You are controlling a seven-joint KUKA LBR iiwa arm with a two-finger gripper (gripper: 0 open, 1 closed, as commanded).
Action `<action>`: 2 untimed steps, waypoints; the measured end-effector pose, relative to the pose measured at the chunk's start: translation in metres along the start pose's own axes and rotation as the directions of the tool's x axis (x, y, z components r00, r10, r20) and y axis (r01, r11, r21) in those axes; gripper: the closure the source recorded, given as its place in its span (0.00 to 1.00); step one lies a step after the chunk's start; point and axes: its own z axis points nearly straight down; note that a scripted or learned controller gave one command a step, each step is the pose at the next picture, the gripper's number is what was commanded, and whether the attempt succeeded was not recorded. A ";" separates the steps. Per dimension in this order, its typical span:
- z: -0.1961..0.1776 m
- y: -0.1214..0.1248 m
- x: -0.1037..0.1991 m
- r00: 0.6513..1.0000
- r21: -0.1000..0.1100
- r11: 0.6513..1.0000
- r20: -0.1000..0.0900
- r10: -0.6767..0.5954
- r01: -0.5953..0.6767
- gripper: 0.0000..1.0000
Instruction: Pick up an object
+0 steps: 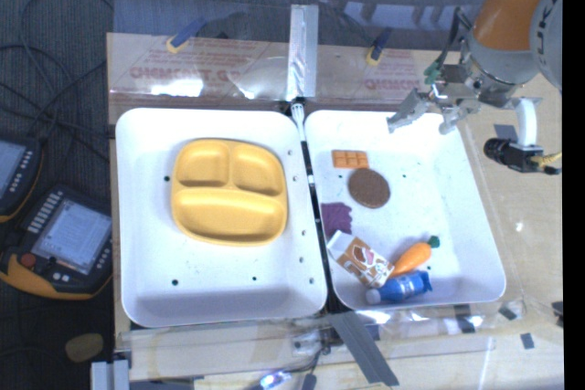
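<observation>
At two o'clock above the right bin (475, 196), I see the gripper (425, 112) spread wide and carrying nothing, so every object, the carrot (413, 256) at five o'clock included, awaits picking.

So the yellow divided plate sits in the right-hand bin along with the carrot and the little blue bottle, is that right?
Not quite. The camera view shows the yellow divided plate lying in the left bin, on its own. The carrot and the blue bottle are indeed in the right bin, near its front edge, the carrot just behind the bottle.
</observation>
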 end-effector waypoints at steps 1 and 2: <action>0.000 0.020 0.031 0.999 0.001 0.999 0.000 0.044 -0.044 0.00; -0.009 0.020 0.031 0.999 0.001 0.999 0.003 0.042 -0.042 1.00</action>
